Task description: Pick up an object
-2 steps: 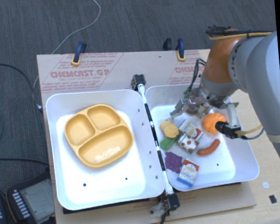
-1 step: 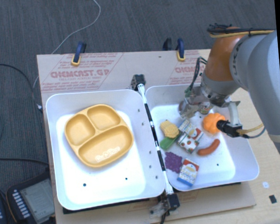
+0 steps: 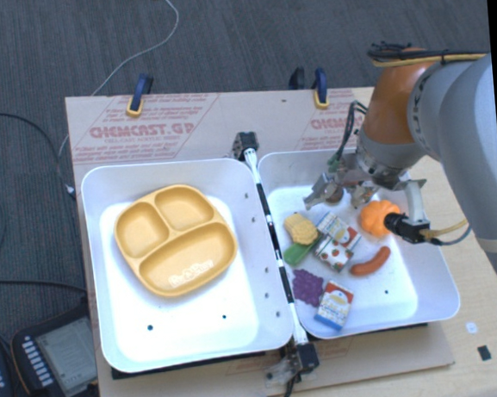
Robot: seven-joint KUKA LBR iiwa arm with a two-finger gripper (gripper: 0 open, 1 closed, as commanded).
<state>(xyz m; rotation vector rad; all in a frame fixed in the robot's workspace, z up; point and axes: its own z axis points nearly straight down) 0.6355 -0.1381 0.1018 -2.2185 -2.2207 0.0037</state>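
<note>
**Fingers spread above the toy pile, nothing gripped yet**

The grey two-finger gripper stands with its fingers spread apart and nothing between them, low over the far part of the shallow white right bin. As I judge it, the pick is barely begun: no object is lifted, so descent, closing and lift are all left.

To the left of the fingers, well apart, the shallow white left bin bears a yellow three-compartment plastic plate. Nearer, just in front of the fingers, lies a small printed white carton, with a yellow corn-shaped toy to its left. An orange round toy sits just to their right, a red-orange sausage toy beyond it. Further forward are a purple grape cluster and a blue-and-white carton. The toys crowd together, so closing on one may nudge its neighbours.
</note>
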